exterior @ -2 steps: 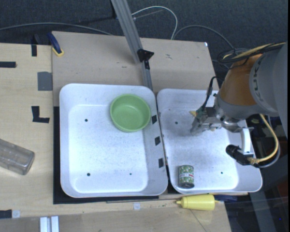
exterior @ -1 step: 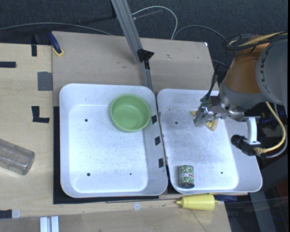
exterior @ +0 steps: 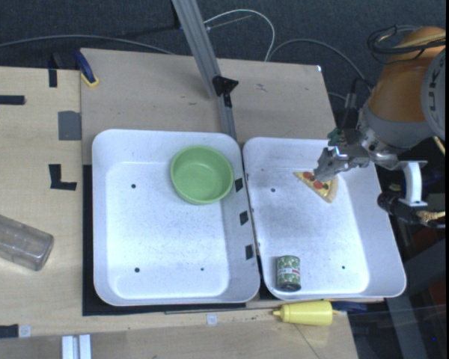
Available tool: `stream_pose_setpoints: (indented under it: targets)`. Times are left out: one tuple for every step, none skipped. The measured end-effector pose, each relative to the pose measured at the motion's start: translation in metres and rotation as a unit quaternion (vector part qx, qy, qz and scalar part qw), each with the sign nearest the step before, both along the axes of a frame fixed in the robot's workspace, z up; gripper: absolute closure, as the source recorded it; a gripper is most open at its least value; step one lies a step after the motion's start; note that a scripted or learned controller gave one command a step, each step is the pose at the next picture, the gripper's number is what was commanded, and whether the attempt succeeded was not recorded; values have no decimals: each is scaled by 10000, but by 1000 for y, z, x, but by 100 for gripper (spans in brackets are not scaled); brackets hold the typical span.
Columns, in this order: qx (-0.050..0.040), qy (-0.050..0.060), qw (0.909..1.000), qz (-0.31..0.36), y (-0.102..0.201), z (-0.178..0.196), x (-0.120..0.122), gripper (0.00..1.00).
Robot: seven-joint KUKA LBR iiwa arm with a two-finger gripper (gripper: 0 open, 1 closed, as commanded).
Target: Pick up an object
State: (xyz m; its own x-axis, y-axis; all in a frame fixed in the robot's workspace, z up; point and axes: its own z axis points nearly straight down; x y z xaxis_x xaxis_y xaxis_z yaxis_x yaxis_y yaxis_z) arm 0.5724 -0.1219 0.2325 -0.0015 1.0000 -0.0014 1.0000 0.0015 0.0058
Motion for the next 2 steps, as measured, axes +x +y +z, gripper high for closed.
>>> stream_pose_setpoints:
  targets:
    - [1, 6, 10000, 1, 0, 51, 1, 100]
    - [9, 35, 10000, 18, 42, 44, 15, 100]
